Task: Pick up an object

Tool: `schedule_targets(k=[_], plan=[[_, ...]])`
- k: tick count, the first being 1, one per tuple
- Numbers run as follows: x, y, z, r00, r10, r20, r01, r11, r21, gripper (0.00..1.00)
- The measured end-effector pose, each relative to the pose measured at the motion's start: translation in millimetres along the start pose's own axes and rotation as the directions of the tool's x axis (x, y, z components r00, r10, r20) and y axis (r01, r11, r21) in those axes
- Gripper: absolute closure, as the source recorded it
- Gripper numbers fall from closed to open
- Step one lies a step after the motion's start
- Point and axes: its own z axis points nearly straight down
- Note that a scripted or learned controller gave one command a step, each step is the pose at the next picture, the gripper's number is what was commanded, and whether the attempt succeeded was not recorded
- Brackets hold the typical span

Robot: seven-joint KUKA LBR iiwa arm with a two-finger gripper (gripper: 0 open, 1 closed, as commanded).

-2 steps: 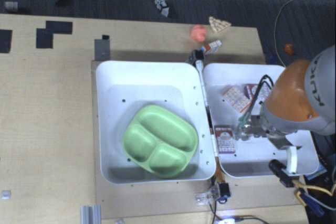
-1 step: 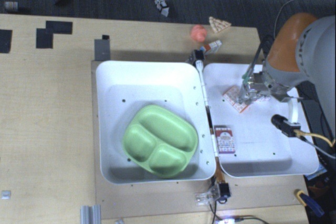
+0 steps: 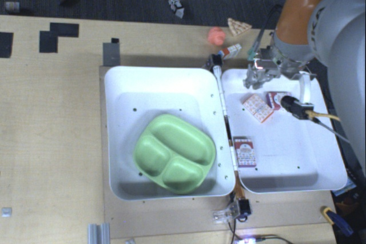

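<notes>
Approach step. End effector [image 3: 256, 80] hangs over the back of the right bin [image 3: 291, 148]; spread or pressed together, can't tell. Checkered packet [image 3: 258, 108] lies just beside it. Next: align, descend.

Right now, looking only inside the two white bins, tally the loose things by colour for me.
Green divided plate: 1
Small red-and-white packets: 3
Total: 4
</notes>
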Motion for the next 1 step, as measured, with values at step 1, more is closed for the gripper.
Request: schedule_targets(k=[1], plan=[[-1.4, -0.8, 1.1, 1.0, 0.001, 0.001, -0.001, 1.0, 0.003, 0.0]])
